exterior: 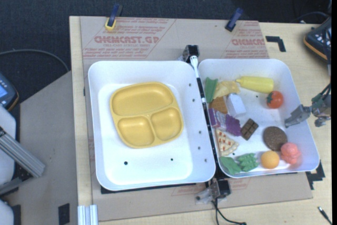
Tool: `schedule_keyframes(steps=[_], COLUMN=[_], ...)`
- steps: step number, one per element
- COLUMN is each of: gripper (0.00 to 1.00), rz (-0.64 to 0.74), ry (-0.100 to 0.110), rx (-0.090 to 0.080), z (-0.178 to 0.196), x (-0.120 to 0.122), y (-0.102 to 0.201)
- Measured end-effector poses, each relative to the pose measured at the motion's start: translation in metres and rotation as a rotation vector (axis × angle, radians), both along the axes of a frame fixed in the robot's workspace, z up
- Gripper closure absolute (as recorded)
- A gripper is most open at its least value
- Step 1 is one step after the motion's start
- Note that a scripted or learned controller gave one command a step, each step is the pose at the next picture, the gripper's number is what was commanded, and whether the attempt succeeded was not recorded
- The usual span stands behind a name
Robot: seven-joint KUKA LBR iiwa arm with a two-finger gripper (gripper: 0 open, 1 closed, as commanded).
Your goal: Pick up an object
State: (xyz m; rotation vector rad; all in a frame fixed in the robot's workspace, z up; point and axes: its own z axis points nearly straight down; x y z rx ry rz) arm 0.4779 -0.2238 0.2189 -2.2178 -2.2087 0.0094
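While you watched from above, the gripper [301, 115] sat at the right bin's [295, 77] right rim, largely cut off, so you could not tell its state or any hold. Left of that gripper lay a brown cookie [275, 137], a red tomato [274, 99] and a yellow corn cob [256, 83]. Items nearer the yellow tray [146, 113] overlapped, hard to identify.

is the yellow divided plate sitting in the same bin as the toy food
No, the yellow divided plate lies alone in the left bin, while the toy food is in the right bin.
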Motion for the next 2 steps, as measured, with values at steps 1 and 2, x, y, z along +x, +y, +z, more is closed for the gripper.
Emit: schedule_keyframes(steps=[1,2], gripper=[0.0,0.0], rz=[0.004,0.004], ry=[-0.012,-0.006], rx=[-0.004,0.0], z=[0.006,-0.055], x=[0.003,0.0], y=[0.0,0.007])
